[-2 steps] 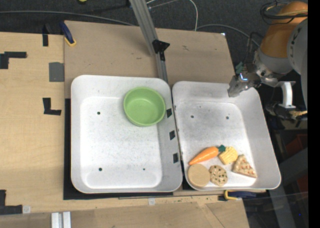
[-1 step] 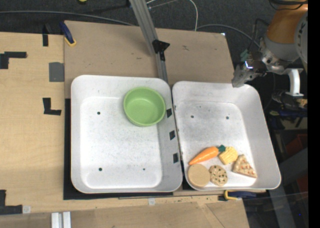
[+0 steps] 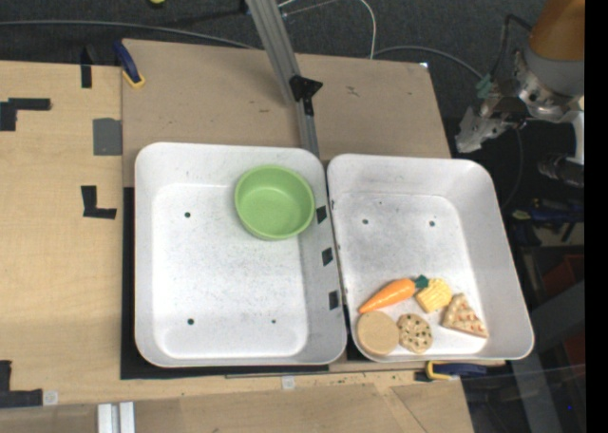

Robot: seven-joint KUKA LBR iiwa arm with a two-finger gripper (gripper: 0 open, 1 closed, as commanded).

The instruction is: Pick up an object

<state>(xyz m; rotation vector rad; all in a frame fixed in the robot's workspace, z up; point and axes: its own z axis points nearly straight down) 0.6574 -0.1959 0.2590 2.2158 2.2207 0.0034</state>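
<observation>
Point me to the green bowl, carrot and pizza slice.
green bowl [image 3: 275, 201], camera view, centre of its inside, in the left bin.
carrot [image 3: 386, 295], camera view, middle of the orange body, in the right bin.
pizza slice [image 3: 464, 316], camera view, middle of the wedge, right bin.

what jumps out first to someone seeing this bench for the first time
The bright green bowl stands out at the back right of the left bin. Next comes the cluster of toy food in the right bin's front corner: an orange carrot, a yellow corn piece, a pizza slice, a chocolate-chip cookie and a plain tan disc. The gripper hangs beyond the right bin's far right corner, off the bins.
</observation>
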